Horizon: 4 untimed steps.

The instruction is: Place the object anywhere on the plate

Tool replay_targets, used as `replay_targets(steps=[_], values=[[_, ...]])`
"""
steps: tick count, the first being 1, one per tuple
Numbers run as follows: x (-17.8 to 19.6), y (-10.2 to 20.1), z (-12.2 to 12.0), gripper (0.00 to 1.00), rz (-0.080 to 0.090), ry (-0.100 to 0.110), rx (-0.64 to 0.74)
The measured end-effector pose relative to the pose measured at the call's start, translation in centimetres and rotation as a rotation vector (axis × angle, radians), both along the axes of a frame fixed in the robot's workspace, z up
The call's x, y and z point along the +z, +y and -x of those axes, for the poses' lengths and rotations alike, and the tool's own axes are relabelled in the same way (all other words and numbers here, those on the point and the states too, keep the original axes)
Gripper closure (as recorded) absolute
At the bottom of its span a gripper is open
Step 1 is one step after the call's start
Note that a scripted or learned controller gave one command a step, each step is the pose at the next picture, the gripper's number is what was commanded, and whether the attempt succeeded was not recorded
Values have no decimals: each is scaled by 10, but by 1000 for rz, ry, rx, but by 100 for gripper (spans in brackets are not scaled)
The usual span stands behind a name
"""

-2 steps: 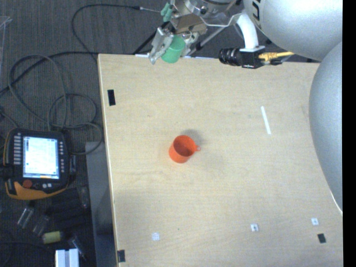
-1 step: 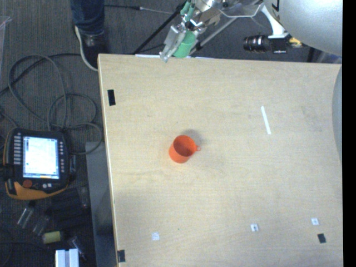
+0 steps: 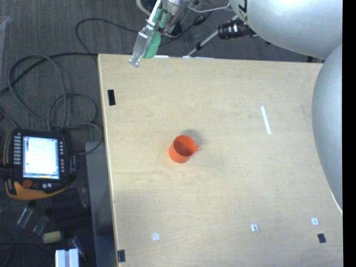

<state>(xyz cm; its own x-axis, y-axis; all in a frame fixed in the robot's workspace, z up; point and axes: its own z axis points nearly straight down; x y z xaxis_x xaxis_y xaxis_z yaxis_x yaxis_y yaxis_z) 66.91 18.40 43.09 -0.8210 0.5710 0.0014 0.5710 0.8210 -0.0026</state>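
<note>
An orange cup [image 3: 182,149] stands upright on the pale wooden tabletop [image 3: 233,193], a little left of its middle, with its small handle pointing right. My gripper [image 3: 139,57] hangs over the table's far left corner, slanting down and to the left, well away from the cup. A green piece [image 3: 154,40] shows along the gripper's length; I cannot tell whether it is a held object or part of the tool. The grey arm [image 3: 289,10] comes in from the top right.
A short white strip [image 3: 266,120] lies on the right part of the table. Small black and white markers sit near the table's edges. Left of the table, on the floor, are cables [image 3: 55,93] and a teach pendant [image 3: 39,160].
</note>
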Motion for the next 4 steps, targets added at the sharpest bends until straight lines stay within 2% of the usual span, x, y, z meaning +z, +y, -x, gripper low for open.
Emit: replay_targets(steps=[1,2,3,4], values=[[0,49,10,100,0,0,131],[1,-25,38,100,-2,0,601],[1,-57,20,100,-3,-1,885],[1,-148,-1,100,-3,-2,681]])
